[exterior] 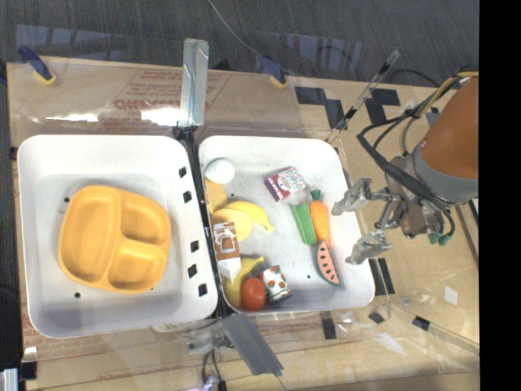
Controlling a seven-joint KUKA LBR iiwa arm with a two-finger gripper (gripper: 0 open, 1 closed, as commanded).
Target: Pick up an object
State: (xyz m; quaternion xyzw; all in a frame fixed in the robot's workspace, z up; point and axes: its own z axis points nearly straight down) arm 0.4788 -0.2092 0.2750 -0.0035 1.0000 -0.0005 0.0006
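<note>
The right bin [338, 163] holds several toy foods: a white egg [219, 170], a pink and white carton [284, 183], a yellow banana [244, 216], a green stick [304, 224], an orange carrot [320, 218], a watermelon slice [326, 263], a red tomato [253, 293], a small printed can [275, 283] and a brown packet [225, 239]. My gripper [360, 222] hovers over the bin's right rim, open, with nothing between its fingers. It lies just right of the carrot and the watermelon slice.
The left bin [32, 218] holds a yellow divided tray [114, 237]. A black divider [198, 218] runs between the bins. Cables [391, 129] trail over the bench behind the arm's wrist [452, 149].
</note>
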